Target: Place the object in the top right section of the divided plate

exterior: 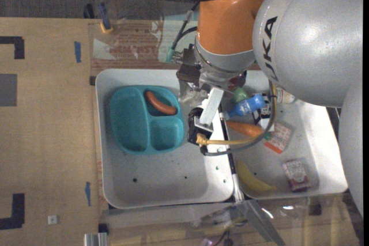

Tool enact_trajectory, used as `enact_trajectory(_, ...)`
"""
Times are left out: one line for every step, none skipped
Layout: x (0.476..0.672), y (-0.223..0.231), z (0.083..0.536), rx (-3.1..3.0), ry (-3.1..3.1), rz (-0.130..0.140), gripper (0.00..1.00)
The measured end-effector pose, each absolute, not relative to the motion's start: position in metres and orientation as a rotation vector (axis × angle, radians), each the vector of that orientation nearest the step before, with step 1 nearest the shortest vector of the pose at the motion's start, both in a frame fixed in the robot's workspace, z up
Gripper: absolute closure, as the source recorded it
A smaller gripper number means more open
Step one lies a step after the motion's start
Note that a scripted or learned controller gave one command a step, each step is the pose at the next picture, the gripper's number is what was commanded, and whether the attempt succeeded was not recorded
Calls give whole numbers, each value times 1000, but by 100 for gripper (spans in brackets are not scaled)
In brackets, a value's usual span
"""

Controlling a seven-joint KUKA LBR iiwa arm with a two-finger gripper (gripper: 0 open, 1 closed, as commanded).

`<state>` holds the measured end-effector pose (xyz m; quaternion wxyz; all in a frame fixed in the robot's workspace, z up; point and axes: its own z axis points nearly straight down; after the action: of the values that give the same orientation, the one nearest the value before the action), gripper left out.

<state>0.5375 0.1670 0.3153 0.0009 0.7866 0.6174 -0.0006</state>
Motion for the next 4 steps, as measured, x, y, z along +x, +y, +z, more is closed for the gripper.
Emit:
enact_trajectory(485, 118, 248, 2360, 2077, -5, 100)
enact_trajectory(485, 117, 249, 2360, 2075, -4, 0)
enact_trajectory(479, 169, 256, 2249, 2193, 0, 0)
enact_trajectory(480, 167, 265, 2254, 2188, 0, 100)
